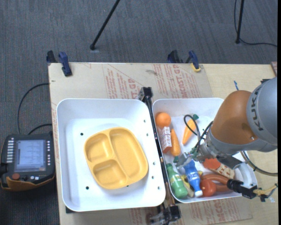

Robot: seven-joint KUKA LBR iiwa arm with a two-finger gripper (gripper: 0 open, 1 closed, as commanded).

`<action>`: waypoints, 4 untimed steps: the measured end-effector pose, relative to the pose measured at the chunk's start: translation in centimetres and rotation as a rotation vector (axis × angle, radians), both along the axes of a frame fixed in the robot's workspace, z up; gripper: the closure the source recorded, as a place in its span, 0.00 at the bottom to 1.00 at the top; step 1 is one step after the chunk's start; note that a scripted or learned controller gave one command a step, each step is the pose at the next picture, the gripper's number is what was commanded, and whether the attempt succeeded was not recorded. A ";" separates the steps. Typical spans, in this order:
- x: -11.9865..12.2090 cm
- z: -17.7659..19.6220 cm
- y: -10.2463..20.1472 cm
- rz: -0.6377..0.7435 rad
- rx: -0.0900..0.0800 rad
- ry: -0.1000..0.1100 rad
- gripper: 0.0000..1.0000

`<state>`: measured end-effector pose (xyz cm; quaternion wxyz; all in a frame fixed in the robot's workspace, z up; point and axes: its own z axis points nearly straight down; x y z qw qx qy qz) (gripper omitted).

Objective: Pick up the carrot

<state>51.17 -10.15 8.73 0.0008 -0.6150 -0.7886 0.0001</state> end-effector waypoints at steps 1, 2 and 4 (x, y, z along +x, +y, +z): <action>7.8 0.0 -1.3 -0.370 0.000 0.000 0.00; 7.8 1.0 -1.3 -0.371 0.001 0.001 1.00; 13.2 0.0 -1.2 -0.487 -0.001 0.000 0.00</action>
